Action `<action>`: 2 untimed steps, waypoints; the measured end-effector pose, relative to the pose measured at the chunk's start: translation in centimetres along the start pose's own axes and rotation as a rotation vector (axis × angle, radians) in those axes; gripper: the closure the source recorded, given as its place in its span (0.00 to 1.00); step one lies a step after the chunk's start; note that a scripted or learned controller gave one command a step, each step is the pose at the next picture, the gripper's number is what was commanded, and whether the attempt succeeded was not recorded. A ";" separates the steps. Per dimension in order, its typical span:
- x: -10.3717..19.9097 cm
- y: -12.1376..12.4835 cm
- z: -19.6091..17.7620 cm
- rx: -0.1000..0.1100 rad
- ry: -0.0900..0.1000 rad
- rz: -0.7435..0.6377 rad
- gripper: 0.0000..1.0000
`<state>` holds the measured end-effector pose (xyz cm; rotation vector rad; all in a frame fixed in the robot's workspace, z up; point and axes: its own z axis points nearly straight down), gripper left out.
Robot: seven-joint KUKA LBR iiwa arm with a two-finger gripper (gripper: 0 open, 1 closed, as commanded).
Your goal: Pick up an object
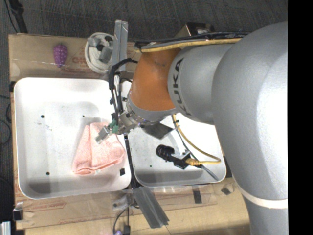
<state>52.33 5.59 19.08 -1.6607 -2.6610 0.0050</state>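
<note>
1. Down at the upper edge of the pink cloth (98, 153) in the left bin (29, 97): the claw (103, 133). Released or clenched, impossible to tell from this slant.
2. Probably about to close on the cloth.
3. Best to pinch a raised fold rather than the flat weave, then lift straight and slowly so the limp fabric does not slip free.
4. Worth staying clear of the wall between the bins, just beside.
5. Left bin: the folded pink cloth, lying toward its right side.
6. Right bin (146, 173): largely hidden beneath the arm; contents unclear.
7. On the bench (34, 58) behind the bins: a small purple thing (59, 54), well apart from the claw.
</note>
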 end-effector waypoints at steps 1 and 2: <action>-5.7 3.5 -0.1 -0.002 -0.001 -0.030 0.00; -4.8 3.4 -0.1 -0.003 -0.001 0.266 0.00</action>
